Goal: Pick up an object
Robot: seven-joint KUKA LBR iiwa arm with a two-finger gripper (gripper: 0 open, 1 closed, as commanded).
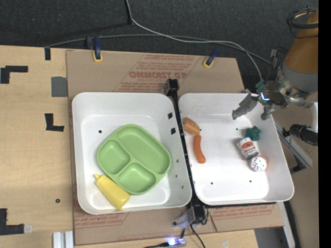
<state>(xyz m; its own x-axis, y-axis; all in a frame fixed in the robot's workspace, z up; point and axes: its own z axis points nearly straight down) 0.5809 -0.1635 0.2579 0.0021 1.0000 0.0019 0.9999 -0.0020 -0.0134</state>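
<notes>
Pincer (254, 107) over upper right part of right bin (217, 101), fingers (243, 107) spread, nothing between them. Reaching in from right on grey arm (300, 81) with orange band (304, 53) above wrist.

Right bin, contents:
- Sausage (199, 149), orange-red, lying lengthwise near left wall.
- Bread-coloured piece (191, 125) just above sausage, close to its upper end; touching or not, cannot tell.
- Green item (253, 133), small, below pincer, apart from it.
- Red-and-white packet (248, 148) just under green item.
- White ball (257, 163) with red dots, just below packet, towards right wall.
None of these between fingers; all resting on bin floor.

Left bin (83, 107), contents:
- Green tray (134, 159) with 3 compartments, set at a slant, mid-bin.
- Yellow bottle (111, 191) on its side at lower left corner, against tray's lower edge.

Both bins side by side, touching along middle, on cardboard sheet (150, 71) with red print. Sheet held at top edge by 2 clamps (95, 50), yellow with blue handles. Cardboard on wooden worktop (31, 138) marked with black tape. Cable (155, 32) running across dark floor behind worktop towards arm.
</notes>
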